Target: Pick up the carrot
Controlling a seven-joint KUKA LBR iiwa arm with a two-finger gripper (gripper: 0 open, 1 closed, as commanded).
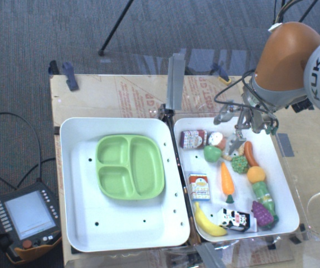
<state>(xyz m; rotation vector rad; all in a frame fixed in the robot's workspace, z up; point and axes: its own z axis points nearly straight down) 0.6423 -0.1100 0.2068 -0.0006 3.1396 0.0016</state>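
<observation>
Arm: the orange band, nearest the camera, hung over the far right corner of the right bin.
Pincer: the gripper pointed down near the bin's far edge, just above the broccoli; whether it was spread or pressed together could not be told, and nothing was seen caught in it.
Carrot: the carrot lay flat on the bin floor near the middle, green tip toward the near edge, just on the near side of the broccoli and apart from the gripper.
Neighbours: an orange fruit lay toward the right edge, a small box toward the left edge, and a banana at the near edge.
Left bin: it held a green tray.
Progress: by my judgement nothing was done yet; the approach, grasp and lift were all left.
</observation>
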